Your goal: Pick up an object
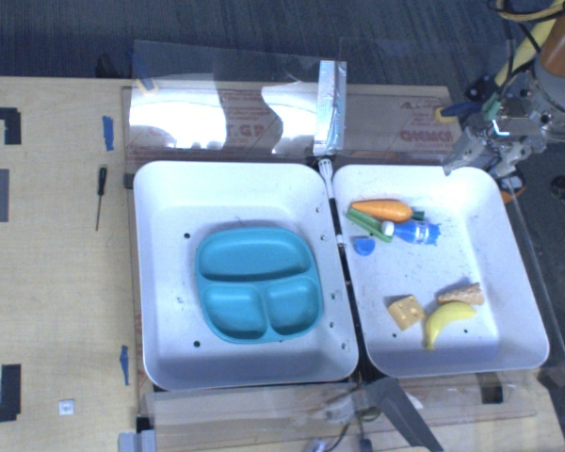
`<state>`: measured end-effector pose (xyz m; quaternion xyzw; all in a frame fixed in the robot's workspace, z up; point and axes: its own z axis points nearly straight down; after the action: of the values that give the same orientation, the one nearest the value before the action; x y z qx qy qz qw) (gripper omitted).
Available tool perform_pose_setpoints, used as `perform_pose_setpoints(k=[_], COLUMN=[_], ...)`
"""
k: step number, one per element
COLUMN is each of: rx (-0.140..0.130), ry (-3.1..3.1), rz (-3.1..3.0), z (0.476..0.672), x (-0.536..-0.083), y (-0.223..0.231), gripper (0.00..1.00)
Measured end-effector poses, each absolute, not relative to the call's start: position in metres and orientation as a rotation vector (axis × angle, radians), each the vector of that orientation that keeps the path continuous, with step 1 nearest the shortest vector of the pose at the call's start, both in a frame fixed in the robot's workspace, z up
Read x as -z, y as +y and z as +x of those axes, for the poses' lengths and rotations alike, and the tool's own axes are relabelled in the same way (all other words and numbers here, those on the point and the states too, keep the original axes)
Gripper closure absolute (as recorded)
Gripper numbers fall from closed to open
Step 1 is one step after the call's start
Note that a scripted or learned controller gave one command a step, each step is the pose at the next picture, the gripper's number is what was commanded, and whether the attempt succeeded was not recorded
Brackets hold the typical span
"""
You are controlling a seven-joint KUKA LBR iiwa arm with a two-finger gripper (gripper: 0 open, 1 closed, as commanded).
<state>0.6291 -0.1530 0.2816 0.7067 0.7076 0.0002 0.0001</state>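
The right bin (508,252) holds several small items. An orange carrot (381,209) lies at the far side, touching a green vegetable (369,224) and a blue bottle (416,232). A small blue cap (363,246) sits beside them. Toward the near side lie a yellow cheese wedge (406,311), a brown bread piece (460,295) and a yellow banana (446,320). My gripper (490,151) hangs over the bin's far right corner, apart from all of these items.
The left bin (160,252) holds a blue divided plate (257,282). A clear plastic sheet (235,111) with a taped post stands behind the bins. Cables and the arm's wrist (537,73) crowd the upper right.
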Motion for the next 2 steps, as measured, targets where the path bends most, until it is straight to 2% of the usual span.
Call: perform_pose_setpoints(k=[1, 2], rx=[0.009, -0.003], ry=[2.259, 2.314], rz=[2.196, 2.124], z=[0.638, 0.633], x=[-0.154, -0.186], y=[-0.11, -0.066], gripper=[0.0, 0.0])
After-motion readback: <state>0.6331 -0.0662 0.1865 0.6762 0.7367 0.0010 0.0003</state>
